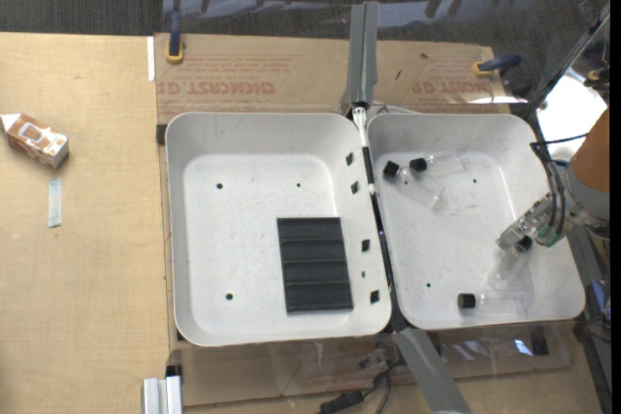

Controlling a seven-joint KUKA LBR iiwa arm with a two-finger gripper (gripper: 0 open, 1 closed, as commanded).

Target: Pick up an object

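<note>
Two small black-capped clear items [406,169] lie in the right bin [456,310], up-left of the gripper [517,238]; another [467,302] lies below-left. Step in hand: approach. Finger opening cannot be told; nothing visibly held. Next move calls for alignment over one item. Cardboard [233,78] beyond the bin reads reversed "CHEMCNZT"

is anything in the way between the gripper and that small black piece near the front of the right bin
Nothing visible. The gripper sits in the right bin, and only bare white floor lies between it and the small black piece.
</note>
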